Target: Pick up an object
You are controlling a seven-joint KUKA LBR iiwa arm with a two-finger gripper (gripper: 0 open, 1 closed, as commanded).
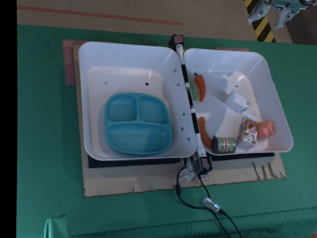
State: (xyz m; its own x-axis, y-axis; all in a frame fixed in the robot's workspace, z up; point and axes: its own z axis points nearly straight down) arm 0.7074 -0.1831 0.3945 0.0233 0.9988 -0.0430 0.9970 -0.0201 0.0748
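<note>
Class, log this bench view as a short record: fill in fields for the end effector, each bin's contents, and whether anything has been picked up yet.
end effector: top right, above the floor beyond the bench
left bin: blue divided plate
right bin: carrot, white block, can, small carton, pink toy
picked up: nothing yet

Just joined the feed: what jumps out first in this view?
The teal divided plate lying alone in the left bin grabs the eye. The right bin holds small items: an orange carrot, a white box, a can. The gripper hangs top right, beyond the bins.
</note>
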